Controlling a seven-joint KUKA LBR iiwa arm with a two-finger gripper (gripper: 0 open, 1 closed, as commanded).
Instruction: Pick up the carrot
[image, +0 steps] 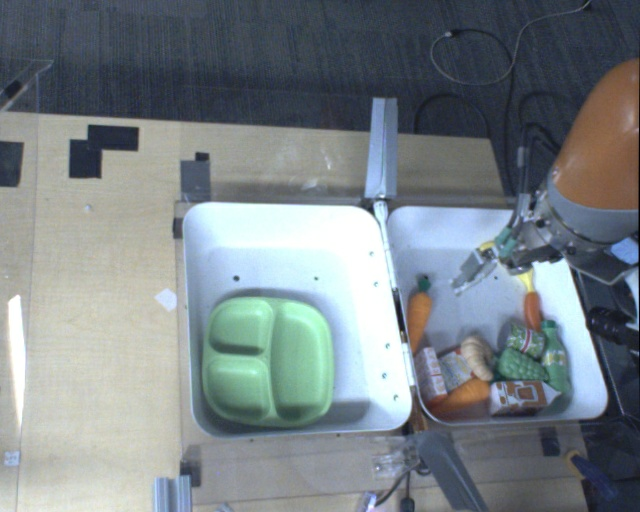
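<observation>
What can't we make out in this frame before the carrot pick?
- Gripper, camera view: small and blurred, so its opening is unclear.
- Items piled in the right bin: they overlap; labels too small to read.
- Second orange piece: partly hidden by the gripper mount; could be another carrot.
- Carrot at the bin's left wall: contact with the wall unclear.

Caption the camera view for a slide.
KUKA gripper hovers over the right bin, up and right of the carrot by the divider; green tray sits in the left bin.
</observation>
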